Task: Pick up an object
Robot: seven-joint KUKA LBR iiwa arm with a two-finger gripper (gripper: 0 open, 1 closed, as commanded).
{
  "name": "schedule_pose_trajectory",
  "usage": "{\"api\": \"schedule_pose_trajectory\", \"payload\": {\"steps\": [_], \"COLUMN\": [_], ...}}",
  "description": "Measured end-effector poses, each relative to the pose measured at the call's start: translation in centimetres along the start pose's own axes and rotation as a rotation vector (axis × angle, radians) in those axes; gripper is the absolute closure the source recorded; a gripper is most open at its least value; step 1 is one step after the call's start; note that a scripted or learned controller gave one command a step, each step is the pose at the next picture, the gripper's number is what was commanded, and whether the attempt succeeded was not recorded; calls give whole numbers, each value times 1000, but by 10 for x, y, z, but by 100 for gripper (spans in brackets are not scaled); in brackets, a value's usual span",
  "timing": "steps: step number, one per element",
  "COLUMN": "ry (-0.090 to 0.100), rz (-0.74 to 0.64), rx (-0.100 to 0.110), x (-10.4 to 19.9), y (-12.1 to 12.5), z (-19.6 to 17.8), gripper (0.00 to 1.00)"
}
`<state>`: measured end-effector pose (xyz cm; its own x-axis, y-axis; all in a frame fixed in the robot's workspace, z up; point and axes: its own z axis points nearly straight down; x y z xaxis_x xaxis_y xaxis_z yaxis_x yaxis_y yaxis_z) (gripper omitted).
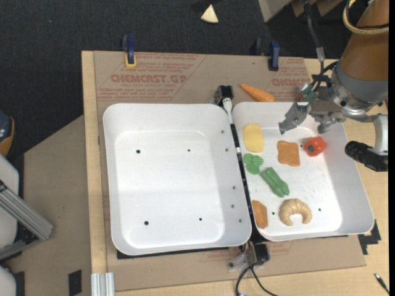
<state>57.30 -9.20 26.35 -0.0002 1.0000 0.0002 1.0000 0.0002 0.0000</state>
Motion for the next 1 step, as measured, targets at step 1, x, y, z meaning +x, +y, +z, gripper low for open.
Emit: {"api": "schedule_pose_trajectory", "payload": {"steps": [1], "ry": [0], "rz": [-7], "rx": [-13], "x": [55], "y": [18], "z": [-87], "gripper": [0]}}
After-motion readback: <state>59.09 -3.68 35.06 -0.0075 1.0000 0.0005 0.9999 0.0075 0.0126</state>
